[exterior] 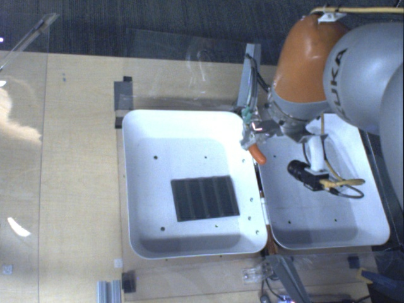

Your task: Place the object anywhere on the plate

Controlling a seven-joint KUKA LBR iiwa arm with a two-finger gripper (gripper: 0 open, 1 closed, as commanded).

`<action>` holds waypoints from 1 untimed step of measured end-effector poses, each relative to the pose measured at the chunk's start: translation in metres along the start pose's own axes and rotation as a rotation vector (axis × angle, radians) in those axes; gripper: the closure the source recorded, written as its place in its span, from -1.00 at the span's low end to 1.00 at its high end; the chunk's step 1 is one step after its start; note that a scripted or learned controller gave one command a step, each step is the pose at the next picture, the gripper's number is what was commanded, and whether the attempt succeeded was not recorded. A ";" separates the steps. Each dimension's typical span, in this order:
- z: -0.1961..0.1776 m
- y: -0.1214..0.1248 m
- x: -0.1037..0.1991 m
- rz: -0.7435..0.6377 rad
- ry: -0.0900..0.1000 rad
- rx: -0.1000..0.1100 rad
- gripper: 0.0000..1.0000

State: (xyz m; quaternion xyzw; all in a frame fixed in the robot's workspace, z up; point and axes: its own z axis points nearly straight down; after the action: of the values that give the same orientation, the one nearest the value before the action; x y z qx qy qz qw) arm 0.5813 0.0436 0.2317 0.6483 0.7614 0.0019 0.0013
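The hand [252, 141] hangs over the seam between the 2 bins with a small orange cylindrical object [257, 154] at its tip; whether it is gripped, I cannot tell. Carry it left, level, above the dark ribbed rectangular plate [205, 198], then lower before letting go.

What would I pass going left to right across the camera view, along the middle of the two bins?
Bare bench → left bin → dark ridged plate → orange object over the seam between the bins → right bin.
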 end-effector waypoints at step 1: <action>0.032 0.003 0.020 -0.040 0.000 0.002 1.00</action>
State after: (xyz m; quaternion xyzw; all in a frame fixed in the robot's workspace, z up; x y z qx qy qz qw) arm 0.5808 0.0634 0.1998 0.6329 0.7742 0.0013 0.0008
